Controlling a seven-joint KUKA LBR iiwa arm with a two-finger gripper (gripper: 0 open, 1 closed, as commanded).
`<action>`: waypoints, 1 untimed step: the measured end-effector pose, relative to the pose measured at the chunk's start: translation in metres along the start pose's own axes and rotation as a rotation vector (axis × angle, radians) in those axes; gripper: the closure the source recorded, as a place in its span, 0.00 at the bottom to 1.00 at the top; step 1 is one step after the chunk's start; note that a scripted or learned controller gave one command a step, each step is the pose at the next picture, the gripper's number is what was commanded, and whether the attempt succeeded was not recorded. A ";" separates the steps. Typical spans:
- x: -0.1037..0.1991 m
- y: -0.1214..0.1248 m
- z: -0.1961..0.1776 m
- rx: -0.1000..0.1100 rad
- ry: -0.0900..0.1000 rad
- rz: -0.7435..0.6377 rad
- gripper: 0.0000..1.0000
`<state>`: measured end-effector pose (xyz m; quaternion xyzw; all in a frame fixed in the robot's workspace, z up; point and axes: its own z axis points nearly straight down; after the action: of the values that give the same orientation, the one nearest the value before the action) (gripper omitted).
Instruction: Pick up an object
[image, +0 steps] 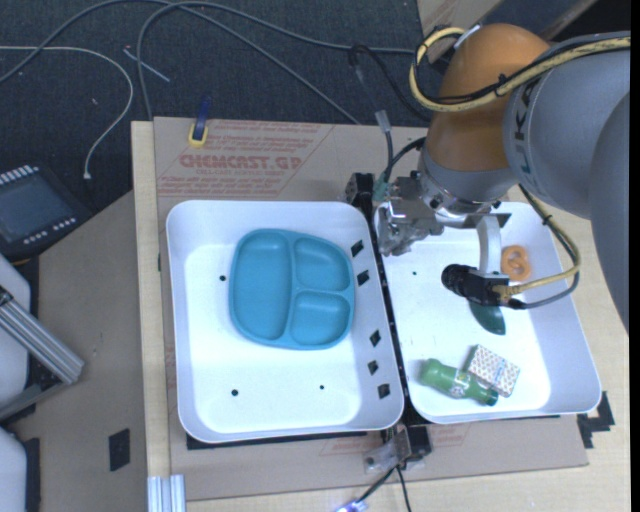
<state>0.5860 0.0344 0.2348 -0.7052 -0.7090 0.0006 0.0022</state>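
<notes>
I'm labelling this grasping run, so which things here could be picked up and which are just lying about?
Belongs to the job:
gripper, above the right bin
green bottle
patterned packet
orange pretzel-like piece
dark teal piece
blue divided plate in the left bin

Just lying about:
cardboard sheet
loose cables

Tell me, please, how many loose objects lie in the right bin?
4: a pretzel-like piece near the far right side, a dark teal item mid-bin, a green bottle and a patterned packet at the near edge. The arm may hide more.
</notes>
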 end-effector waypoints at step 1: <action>0.043 0.009 0.001 -0.005 0.000 0.000 1.00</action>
<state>0.5949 0.0776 0.2341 -0.7052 -0.7090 -0.0011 0.0004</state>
